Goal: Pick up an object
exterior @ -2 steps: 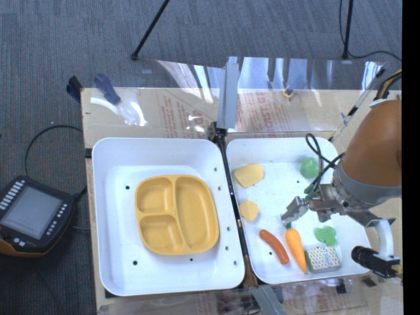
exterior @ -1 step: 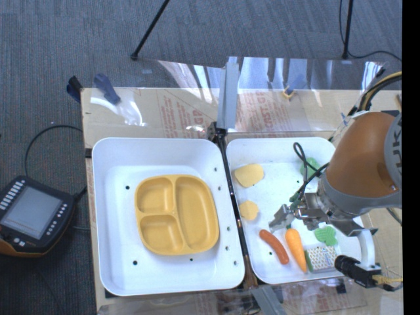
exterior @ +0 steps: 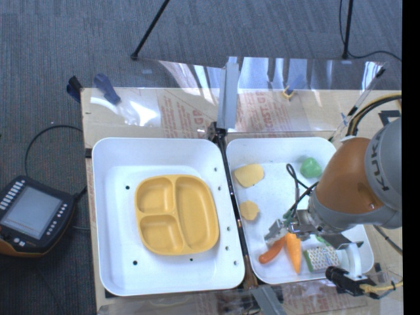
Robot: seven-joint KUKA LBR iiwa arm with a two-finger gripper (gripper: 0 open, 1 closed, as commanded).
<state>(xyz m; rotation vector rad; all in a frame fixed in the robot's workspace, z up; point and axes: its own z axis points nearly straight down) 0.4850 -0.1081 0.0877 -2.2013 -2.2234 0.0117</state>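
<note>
My gripper (exterior: 281, 229) hangs low in the right bin (exterior: 275, 151), just above and to the left of an orange carrot (exterior: 293, 252). A red-orange sausage-like piece (exterior: 270, 252) lies beside the carrot, right under the gripper's tip. Two pale yellow pieces lie further left, a larger one (exterior: 249, 174) and a smaller one (exterior: 249, 210). A green object (exterior: 310, 168) rests near the bin's back right, partly behind the arm (exterior: 354, 186). Nothing visibly sits in the gripper.
The left bin (exterior: 111, 241) holds a yellow divided plate (exterior: 176, 213). A small grid-patterned green and white item (exterior: 317, 258) lies at the right bin's front right. A black cable (exterior: 293, 179) loops over the right bin. A teach pendant (exterior: 29, 216) lies left of the bench.
</note>
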